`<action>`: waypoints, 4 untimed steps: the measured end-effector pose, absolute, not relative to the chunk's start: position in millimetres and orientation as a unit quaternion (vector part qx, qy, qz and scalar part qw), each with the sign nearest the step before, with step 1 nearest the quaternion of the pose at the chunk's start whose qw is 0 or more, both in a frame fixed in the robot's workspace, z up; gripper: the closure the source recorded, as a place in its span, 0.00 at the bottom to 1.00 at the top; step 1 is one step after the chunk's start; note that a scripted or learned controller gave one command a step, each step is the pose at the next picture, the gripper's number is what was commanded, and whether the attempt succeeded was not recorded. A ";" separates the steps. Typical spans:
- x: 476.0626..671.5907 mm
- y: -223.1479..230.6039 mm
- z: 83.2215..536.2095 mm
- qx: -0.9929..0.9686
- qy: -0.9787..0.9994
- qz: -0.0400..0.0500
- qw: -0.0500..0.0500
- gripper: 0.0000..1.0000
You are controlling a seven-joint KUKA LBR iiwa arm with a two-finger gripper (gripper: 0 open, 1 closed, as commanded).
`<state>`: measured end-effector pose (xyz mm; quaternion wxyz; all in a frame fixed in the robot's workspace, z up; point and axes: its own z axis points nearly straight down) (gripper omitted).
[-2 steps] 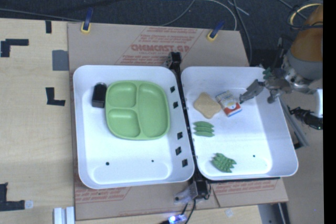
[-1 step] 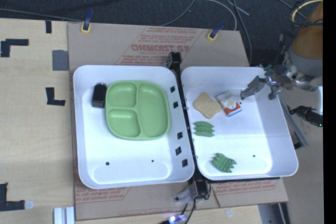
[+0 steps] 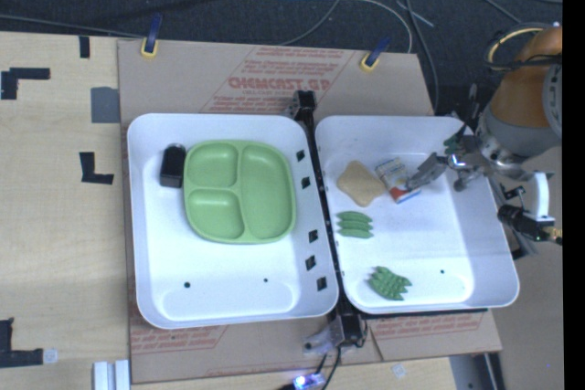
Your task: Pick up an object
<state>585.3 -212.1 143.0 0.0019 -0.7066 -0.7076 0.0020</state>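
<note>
Gripper (image 3: 409, 184) is reaching into right bin (image 3: 475, 288); finger spread: cannot tell. Small packet (image 3: 391, 171) is lying right at the tips, tan piece (image 3: 359, 183) just beyond. Risk: tips nudging packet aside, closing on nothing.

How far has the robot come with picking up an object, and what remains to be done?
Nothing looks picked up so far. In the right bin the tan bread-like piece, the green pea pod and the leafy green piece all lie on the floor. The gripper is low beside a small grey and red item, so an approach seems in hand. Grasping and lifting remain.
</note>
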 end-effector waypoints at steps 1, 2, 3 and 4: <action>584.5 -210.9 89.8 -0.707 -0.708 0.002 0.002 0.00; 585.6 -210.4 102.3 -0.706 -0.708 0.000 0.000 1.00; 589.8 -205.4 146.1 -0.706 -0.708 -0.001 -0.001 1.00; 596.0 -205.8 208.9 -0.706 -0.708 -0.001 -0.003 1.00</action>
